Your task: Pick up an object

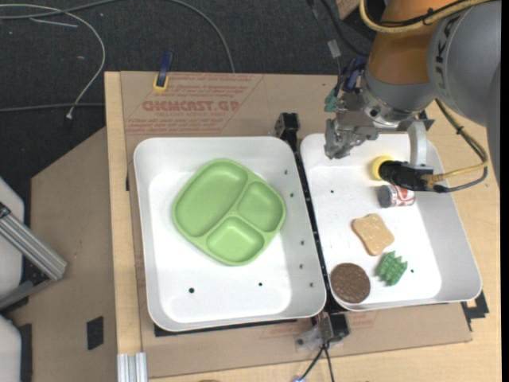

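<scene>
Camera view, looking down at a slant: the grey arm (457,46) is seen reaching in from the far right, and its gripper (342,143) is held low over the far left corner of the right bin (342,205), above bare white floor. Whether the claw is spread or pressed together cannot be told from this angle, and nothing is seen pinched in it. The left bin (151,213) is taken up by a green divided plate (229,211), lying flat near its middle. The likelier things to pick are found in the right bin, all nearer than the gripper: a tan bread slice (372,234) at mid-bin, a brown disc (350,282) at the near left corner, a green spiky piece (391,267) just right of the disc, and a small red-and-white item (403,198) toward the right wall, beyond the slice. The step in hand is judged to be the approach, with no object grasped yet. For the next move, the gripper would need to be brought nearer and rightward until it is centred over one object, the claw opened wide enough to straddle it, and then lowered. The flat slice and disc are judged harder to pinch than the spiky piece.
</scene>
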Controlling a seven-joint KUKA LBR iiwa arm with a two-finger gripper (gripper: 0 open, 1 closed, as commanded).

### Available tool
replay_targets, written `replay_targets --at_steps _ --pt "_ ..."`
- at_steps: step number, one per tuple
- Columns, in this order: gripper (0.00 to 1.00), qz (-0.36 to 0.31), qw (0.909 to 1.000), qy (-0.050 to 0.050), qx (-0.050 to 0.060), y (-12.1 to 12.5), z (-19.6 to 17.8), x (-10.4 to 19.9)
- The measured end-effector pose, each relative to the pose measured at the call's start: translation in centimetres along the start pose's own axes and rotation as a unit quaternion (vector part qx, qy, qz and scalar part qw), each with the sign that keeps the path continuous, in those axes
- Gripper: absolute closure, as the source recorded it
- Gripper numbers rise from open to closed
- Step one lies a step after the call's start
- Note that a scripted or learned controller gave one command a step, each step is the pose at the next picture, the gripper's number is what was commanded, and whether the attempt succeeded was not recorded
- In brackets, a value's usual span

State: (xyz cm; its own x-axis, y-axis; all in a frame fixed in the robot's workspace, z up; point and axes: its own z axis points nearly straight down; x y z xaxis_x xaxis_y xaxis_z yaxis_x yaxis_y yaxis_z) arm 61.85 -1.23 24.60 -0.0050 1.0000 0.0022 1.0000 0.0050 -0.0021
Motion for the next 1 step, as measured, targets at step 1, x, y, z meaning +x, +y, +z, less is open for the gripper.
replay_targets --at_steps 1 --pt "1.00 -0.001 1.0000 0.000 -0.002 1.76 0.03 5.76"
